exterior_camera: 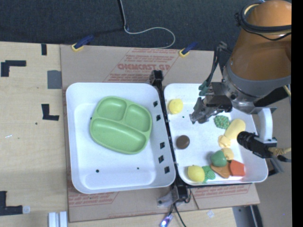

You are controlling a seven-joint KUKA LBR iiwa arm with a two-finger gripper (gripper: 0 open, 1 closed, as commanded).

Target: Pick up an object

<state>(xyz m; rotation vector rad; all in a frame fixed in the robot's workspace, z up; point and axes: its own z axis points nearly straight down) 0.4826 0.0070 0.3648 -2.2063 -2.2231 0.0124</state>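
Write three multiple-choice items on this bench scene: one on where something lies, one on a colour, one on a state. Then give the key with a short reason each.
1. Where does the green divided plate lie?
A. In the left bin
B. In the right bin
C. On the cardboard outside both bins

2. What colour is the small round disc near the right bin's left wall?
A. Blue
B. Brown
C. White

3. How does the gripper stand to the toys?
A. Lowered over the green plate
B. Lying on the cardboard
C. Above the right bin, beside the yellow ball

Key:
1 A, the plate sits alone on the left bin's floor.
2 B, the disc reads dark brown against the white floor.
3 C, the gripper hangs over the right bin's upper part, the yellow ball to its left in the view.
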